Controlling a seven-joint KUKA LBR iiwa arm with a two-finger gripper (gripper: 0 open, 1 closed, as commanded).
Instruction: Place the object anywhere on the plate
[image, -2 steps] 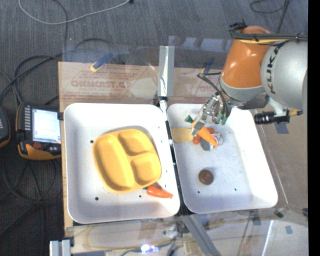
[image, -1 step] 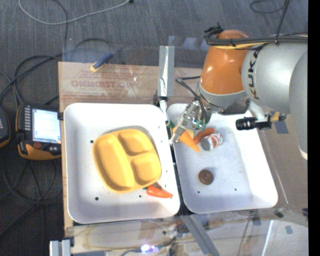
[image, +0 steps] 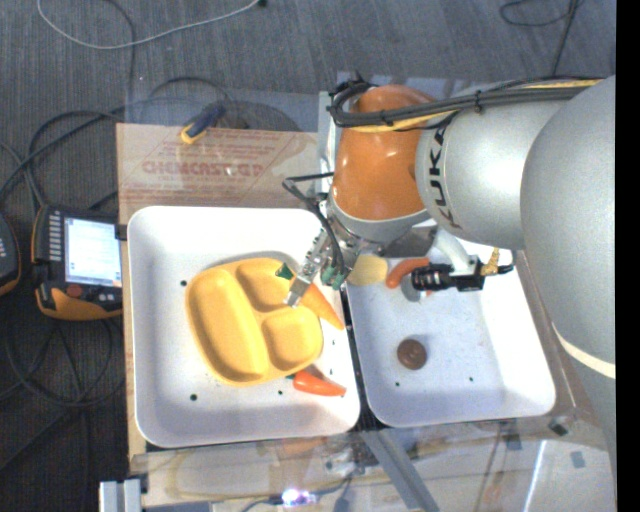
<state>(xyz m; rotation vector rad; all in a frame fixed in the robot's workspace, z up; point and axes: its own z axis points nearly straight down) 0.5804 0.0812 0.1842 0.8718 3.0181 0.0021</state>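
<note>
The tool (image: 305, 280) hangs over the right edge of the yellow plate (image: 245, 320), at the inner wall of the left bin (image: 160, 400). Its thin metal fingers (image: 299, 288) point down and to the left, and their tips sit close together just above the plate's upper right compartment. Right beside the tips, on their lower right side, lies an orange carrot-shaped piece (image: 325, 305). It touches or nearly touches the fingers, and whether it is clamped between them cannot be told from this angle. The piece rests across the plate's right rim, partly over the plate and partly over the gap toward the bin wall.

One plate lies in the left bin, with three compartments. A second orange piece (image: 318, 382) lies on the bin floor just below the plate's lower right corner, well apart from the tool.

The right bin (image: 480, 390) holds one small brown disc (image: 411, 353) near its middle. At its upper left corner sit one pale yellow rounded thing (image: 368, 268) and one short orange-red thing (image: 405, 270), both partly under the arm (image: 480, 160).

There are two bins in all, side by side on the desk. Left of the bins, one handheld pendant (image: 80, 260) with a lit screen rests on the floor, with cables around it. Behind the left bin lies one brown board (image: 215, 165) with a small blue and yellow thing (image: 201, 121) at its far edge.
</note>
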